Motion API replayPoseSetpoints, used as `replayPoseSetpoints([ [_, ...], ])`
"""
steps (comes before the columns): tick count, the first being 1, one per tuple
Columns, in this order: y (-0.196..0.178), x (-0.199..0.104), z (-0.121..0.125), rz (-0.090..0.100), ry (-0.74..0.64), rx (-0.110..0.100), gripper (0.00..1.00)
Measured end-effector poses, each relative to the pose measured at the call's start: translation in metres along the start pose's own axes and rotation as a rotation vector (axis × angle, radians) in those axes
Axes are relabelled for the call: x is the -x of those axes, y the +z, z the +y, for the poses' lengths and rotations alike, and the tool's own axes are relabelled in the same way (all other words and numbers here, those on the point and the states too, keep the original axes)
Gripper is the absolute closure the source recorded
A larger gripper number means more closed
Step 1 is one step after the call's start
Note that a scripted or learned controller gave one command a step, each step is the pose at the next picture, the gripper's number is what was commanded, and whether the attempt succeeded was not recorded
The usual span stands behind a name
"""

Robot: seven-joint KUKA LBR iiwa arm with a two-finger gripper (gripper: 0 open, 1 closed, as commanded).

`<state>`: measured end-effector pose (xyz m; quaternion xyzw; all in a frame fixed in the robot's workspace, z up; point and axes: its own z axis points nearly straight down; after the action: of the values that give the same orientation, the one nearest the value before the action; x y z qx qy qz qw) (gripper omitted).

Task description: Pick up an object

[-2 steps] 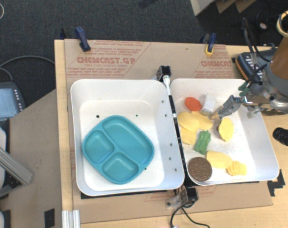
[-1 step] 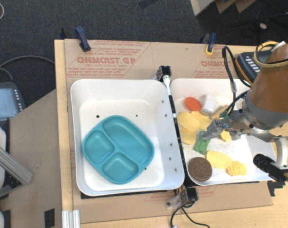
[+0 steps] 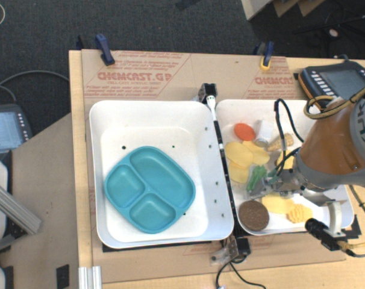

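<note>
Down in the right bin [image 3: 345,212], the gripper [image 3: 268,182] sits low among the toy food, its tip lost in a tangle of cable and metal; whether it is released or clenched I cannot tell. It lies just beside the green piece [image 3: 255,177], which stands against the pale yellow pieces [image 3: 241,155], so that green item looks like the likeliest thing to pick. Around it the rest is crowded, probably because everything was tipped into one bin: a brown disc [image 3: 253,215] near the front rim, a ridged yellow piece [image 3: 299,212] beside a flat yellow one [image 3: 277,205], and an orange piece [image 3: 244,130] farther back. Behind, the grey arm with its orange band [image 3: 327,146] comes in from the right. Well apart, the left bin [image 3: 104,125] bears a blue divided tray [image 3: 149,188].
</note>
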<state>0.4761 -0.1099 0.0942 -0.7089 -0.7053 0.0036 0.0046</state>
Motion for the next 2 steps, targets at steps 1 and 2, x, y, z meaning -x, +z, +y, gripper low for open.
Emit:
replayPoseSetpoints([
  [1,-0.018,-0.002,0.003,-0.002,-0.003,0.013,1.00],
  [2,-0.153,-0.085,0.003,0.001,-0.016,0.027,1.00],
])
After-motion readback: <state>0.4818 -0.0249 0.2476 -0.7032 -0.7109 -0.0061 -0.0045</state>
